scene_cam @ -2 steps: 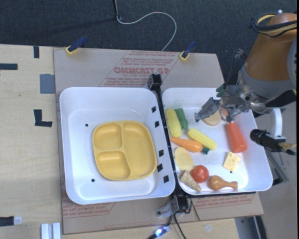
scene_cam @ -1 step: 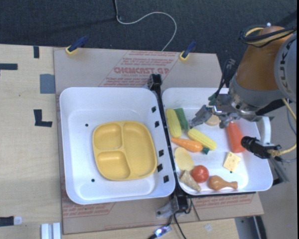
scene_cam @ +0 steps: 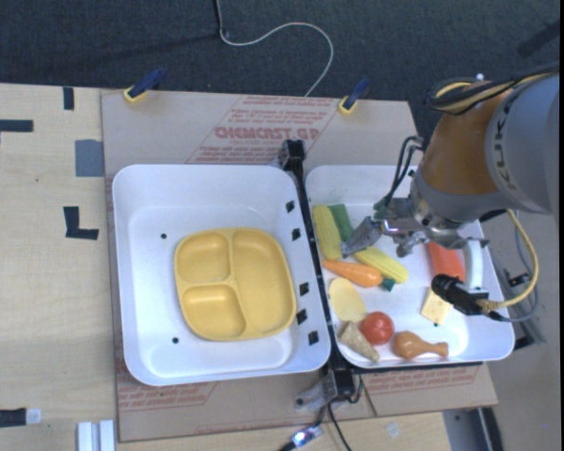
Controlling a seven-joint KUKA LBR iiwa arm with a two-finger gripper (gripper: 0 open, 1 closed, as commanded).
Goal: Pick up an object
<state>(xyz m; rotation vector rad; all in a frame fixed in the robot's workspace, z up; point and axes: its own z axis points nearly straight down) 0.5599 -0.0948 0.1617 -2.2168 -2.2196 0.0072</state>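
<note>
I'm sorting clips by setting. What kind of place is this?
Likely a robotics lab bench set up for grasping trials, not a kitchen: two white bins taped-up on cardboard, a yellow divided tray in one, toy food such as a carrot in the other, the arm's pincer above.

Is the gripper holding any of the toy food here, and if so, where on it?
Nothing: the gripper hangs open above the corn cob, fingers bare.

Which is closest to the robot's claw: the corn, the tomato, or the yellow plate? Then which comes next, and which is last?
From the gripper:
1. Corn, right beside it, just below.
2. Tomato, lower down near the right bin's front.
3. Yellow plate, across in the left bin.
</note>
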